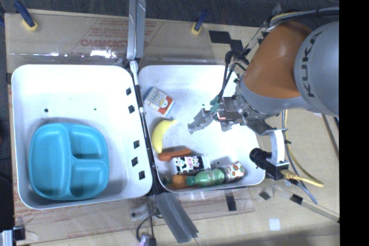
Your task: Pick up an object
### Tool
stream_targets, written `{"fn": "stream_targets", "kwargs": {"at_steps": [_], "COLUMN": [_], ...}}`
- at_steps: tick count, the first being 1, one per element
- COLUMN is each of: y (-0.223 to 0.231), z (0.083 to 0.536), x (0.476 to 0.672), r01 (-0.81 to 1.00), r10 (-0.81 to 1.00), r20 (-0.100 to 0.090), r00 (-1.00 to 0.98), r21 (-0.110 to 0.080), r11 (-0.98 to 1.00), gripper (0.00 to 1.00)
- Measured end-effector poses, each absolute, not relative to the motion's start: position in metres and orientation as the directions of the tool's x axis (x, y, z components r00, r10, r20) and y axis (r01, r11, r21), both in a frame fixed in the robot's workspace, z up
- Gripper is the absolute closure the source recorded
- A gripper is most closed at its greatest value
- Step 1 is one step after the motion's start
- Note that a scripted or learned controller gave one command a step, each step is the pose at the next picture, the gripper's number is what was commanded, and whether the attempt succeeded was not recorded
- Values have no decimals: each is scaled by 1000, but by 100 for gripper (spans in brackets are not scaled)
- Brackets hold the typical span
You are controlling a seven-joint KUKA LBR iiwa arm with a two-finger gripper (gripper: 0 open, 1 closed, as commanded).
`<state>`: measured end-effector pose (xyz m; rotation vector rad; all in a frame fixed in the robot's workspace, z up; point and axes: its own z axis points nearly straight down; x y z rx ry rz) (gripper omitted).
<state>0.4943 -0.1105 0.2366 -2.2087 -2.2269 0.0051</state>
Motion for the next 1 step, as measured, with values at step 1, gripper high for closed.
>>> {"fn": "stream_targets", "kwargs": {"at_steps": [1], "y": [-139], "z": [96], "x": [479], "r01": [1000], "r10": [1000], "r20": [1], "r00": [1], "r21": [7], "r11": [-1], "gripper": [0]}}
